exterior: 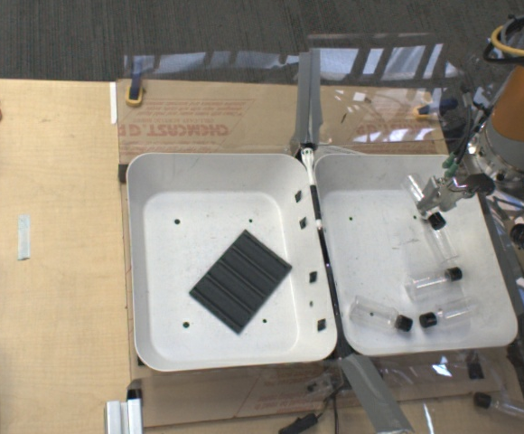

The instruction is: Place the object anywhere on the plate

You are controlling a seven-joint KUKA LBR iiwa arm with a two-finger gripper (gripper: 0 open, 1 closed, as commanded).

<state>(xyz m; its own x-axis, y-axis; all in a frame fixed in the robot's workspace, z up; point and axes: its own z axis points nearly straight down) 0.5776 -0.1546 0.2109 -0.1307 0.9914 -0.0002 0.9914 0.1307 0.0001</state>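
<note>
Three clear vials (425,298) with black caps lie near the front of the right bin (370,340). The dark ribbed plate (241,280) lies flat in the left bin (145,242). Farther back, the gripper (432,208) clamps a fourth vial (427,206) above the right bin.

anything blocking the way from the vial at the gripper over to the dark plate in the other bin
Only the raised rims where the two bins meet, between the gripper and the dark plate. The clear vial at the gripper would have to pass above that divide. The plate's top is bare, and the other vials lie nearer the camera, off that line.
</note>
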